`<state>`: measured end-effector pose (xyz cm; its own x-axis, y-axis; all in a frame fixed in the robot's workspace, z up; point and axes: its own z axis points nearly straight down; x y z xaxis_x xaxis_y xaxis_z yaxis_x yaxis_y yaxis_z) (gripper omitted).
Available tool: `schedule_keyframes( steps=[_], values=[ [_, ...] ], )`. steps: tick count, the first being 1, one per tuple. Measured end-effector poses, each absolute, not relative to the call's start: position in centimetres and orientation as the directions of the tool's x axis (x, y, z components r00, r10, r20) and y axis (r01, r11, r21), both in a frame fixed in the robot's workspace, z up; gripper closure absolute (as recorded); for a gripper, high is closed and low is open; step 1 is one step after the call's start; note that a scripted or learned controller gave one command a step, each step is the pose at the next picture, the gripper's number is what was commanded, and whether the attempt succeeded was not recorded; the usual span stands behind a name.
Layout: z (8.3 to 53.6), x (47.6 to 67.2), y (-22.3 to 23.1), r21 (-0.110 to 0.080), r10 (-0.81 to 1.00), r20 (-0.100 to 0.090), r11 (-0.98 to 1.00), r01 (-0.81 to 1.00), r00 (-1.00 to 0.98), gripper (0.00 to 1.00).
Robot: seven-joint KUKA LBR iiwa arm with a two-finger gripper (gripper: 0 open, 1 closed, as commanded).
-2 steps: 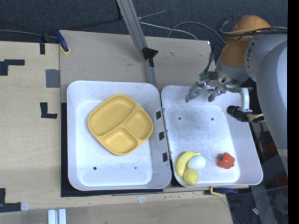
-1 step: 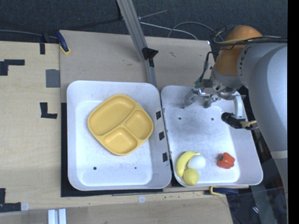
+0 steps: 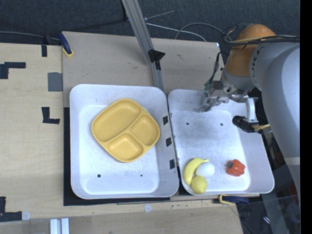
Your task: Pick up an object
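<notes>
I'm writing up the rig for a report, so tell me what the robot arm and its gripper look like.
The arm is bulky, rounded and light grey, with an orange band above the wrist. Thin dark cables loop around that band. The gripper is small, metallic grey and dark. A black fitting with a yellowish tip juts out below the wrist.

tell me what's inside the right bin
In the right bin: a banana, a white egg and a lemon clustered at its near left corner, a red pepper apart to their right. The gripper hangs over its far edge.
</notes>
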<state>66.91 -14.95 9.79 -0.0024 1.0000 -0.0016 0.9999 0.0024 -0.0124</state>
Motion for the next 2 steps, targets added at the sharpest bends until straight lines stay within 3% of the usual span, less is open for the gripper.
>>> schedule_keyframes(
  steps=[1,2],
  values=[
    [15.2,67.7,-15.6,0.004,1.0,-0.001,0.002,1.0,-0.002,1.0],
    [19.9,67.4,-16.2,0.005,1.0,-0.001,0.002,1.0,-0.002,1.0]
  ],
)
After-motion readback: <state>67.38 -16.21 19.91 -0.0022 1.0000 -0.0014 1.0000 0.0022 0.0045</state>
